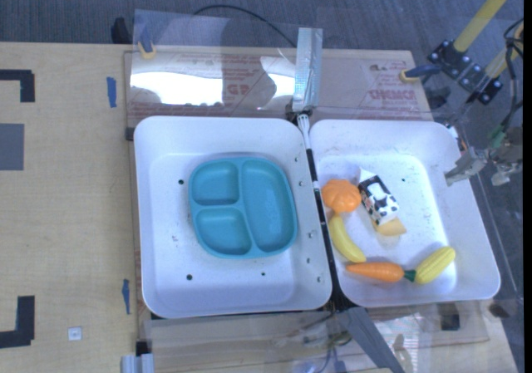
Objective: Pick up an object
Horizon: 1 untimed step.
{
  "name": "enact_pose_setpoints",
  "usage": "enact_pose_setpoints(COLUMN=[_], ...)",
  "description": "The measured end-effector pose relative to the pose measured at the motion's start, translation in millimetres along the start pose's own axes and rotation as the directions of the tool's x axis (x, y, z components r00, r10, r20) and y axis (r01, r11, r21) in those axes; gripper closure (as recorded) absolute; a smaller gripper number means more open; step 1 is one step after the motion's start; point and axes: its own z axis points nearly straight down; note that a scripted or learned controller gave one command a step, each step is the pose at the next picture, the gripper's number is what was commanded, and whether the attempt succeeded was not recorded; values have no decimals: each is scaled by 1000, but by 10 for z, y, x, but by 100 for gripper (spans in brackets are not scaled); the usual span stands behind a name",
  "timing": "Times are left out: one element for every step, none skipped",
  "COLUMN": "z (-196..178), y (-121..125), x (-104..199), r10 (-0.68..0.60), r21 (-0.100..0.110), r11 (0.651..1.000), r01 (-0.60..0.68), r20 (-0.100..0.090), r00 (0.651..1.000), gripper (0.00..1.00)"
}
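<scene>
On the tabletop [58, 197] in front of me sit two shallow white bins side by side. The left bin [158, 263] carries a teal divided plate [243, 206] near its middle, with two smaller compartments on the left side and one long one on the right.

The right bin [465, 230] holds all the small toys. Close to its left wall lies a round orange fruit [341, 196], and just below it, touching or nearly so, a yellow banana [344, 239] curving down toward the near edge. Beside the orange, toward the bin's middle, is a black-and-white toy cow [376, 198], with a pale yellow wedge [392, 228] against its lower right side. Along the near edge lies an orange carrot [376, 272] with its green end pointing right, and just beside that end rests a yellow corn cob [435, 264], tilted up toward the bin's near right corner.

My gripper [484, 162] hangs over the right edge of the right bin, well apart from the toys. I cannot tell from this view how it is set. Nothing is held in it.
</scene>
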Motion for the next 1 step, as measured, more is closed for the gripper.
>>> enact_pose_setpoints(z=[1211], y=[-128], x=[552], r10=[-74], r21=[8], r11=[997], r01=[74], r20=[-2], r00=[997], gripper=[0])
